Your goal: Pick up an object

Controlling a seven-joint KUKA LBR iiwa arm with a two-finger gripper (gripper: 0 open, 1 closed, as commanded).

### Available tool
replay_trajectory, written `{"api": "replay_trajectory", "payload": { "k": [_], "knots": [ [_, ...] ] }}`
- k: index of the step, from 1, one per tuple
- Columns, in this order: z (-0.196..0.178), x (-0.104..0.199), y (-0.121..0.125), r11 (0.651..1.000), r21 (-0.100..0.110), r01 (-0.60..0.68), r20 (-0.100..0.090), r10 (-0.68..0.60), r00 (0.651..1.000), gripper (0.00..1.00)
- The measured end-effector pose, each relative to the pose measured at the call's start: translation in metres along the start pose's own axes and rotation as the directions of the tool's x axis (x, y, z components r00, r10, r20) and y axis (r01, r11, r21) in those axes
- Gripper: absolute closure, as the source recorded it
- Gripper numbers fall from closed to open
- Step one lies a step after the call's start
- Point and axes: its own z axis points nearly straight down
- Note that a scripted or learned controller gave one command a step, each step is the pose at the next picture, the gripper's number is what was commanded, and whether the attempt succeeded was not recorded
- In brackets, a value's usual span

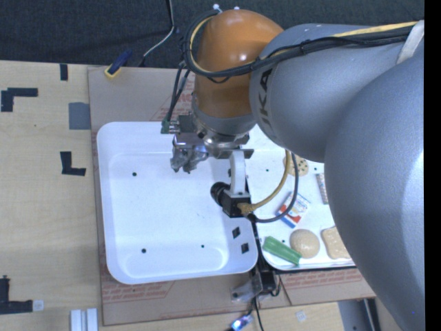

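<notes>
Arm (344, 102) covers most of the right bin (303, 262); only its lower left corner shows. Green item (281, 249), round tan item (304, 243) and a tan piece (335, 243) lie there, the tan piece partly under the arm. Red-and-blue packet (292, 216) half hidden by a cable (279, 192); print too small to read. Round cookie-like item (300, 165) cut by the arm. Hand (185, 158) small and dark; fingers unclear. Surface (41, 205) cut off at left edge.

Glossy white plastic bin (117, 205), matt brown cardboard sheet (138, 95) beneath, smooth grey arm casing (344, 109), shiny orange band (231, 43), dark metal gripper (185, 158)
</notes>
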Motion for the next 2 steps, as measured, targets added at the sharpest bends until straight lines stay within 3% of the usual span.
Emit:
{"api": "replay_trajectory", "payload": {
  "k": [1, 2],
  "knots": [
    [0.003, 0.003, 0.001, 1.0, 0.002, 0.003, 0.001, -0.003, 1.0, 0.0],
    [0.035, -0.052, 0.025, 1.0, 0.005, -0.003, 0.004, 0.003, 1.0, 0.0]
  ]
}}
